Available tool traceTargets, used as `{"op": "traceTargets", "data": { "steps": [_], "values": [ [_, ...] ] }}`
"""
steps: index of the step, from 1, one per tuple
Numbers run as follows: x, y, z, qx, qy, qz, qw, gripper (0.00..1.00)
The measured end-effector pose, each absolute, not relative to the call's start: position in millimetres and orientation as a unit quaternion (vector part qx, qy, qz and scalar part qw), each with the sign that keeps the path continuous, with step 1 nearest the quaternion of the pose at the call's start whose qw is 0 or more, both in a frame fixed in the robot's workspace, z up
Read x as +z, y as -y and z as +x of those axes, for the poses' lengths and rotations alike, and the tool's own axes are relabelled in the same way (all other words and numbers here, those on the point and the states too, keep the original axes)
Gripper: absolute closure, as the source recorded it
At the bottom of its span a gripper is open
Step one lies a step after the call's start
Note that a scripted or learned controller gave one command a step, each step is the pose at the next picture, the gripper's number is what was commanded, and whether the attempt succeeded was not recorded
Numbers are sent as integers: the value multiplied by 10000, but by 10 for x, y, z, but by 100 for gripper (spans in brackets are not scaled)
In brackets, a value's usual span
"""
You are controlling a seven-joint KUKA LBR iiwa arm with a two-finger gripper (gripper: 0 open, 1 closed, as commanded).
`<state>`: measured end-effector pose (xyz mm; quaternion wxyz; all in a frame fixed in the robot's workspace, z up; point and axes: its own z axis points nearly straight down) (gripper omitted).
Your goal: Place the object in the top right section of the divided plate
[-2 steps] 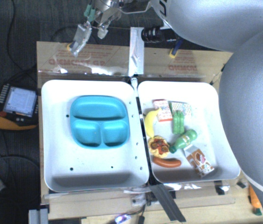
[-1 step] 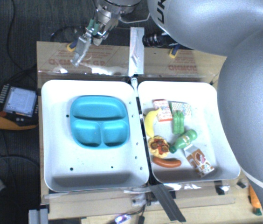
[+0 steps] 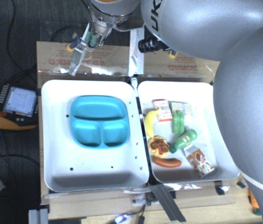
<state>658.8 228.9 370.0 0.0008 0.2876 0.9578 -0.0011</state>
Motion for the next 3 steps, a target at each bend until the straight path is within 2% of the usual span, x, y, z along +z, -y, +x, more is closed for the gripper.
{"op": "traceTargets", "data": {
  "steps": [1, 2, 3],
  "values": [
    [3022, -2330, 6490, 1, -9403, 3404, -10, 0],
    [2542, -1957, 6428, 2, -9909, 1343, 1, 0],
    [3356, -2333, 6286, 5, -9970, 770, 14, 0]
  ]
}}
